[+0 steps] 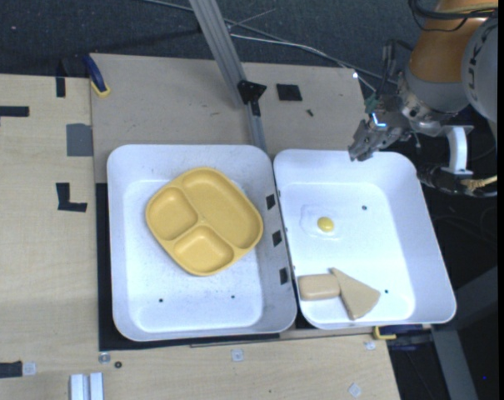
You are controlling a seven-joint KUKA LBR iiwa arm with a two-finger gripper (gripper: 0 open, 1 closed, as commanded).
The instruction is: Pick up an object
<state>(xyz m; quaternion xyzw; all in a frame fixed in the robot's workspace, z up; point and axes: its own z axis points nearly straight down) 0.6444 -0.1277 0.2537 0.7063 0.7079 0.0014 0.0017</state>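
A fried egg toy [322, 223] lies flat near the middle of the right bin [401, 190], and at that bin's near edge a tan block [317, 287] touches a tan wedge [355, 294]. The left bin [127, 190] holds a yellow divided plate [203, 220], set at a slant. The gripper [364, 147] hangs over the far rim of the right bin, well apart from the pieces; nothing can be made out in it, and how wide it stands cannot be told.
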